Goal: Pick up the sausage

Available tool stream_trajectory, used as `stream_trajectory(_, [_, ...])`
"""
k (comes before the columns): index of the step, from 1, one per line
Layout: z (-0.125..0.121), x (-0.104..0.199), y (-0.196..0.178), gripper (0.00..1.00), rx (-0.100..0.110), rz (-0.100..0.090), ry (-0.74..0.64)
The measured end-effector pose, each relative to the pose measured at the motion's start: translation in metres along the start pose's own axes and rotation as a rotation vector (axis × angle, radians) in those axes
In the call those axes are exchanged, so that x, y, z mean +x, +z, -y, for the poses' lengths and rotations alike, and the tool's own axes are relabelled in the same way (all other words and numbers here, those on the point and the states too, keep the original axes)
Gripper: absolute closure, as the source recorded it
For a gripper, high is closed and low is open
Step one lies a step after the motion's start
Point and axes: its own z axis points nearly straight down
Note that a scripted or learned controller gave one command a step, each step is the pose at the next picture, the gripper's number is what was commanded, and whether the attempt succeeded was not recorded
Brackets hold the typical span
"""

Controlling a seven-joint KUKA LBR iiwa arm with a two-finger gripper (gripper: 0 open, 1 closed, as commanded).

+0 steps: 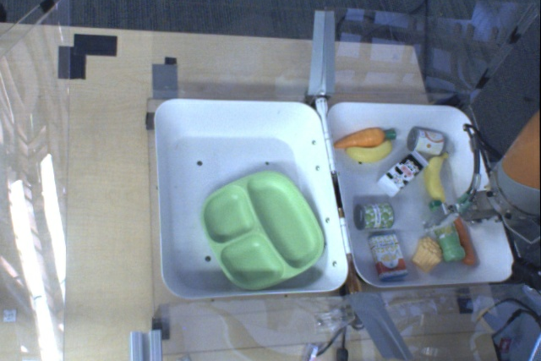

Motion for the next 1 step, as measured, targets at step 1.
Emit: stream_trajectory(1, [-0.0006,0.001,0.0245,0.0,-0.004,-0.003,0.088])
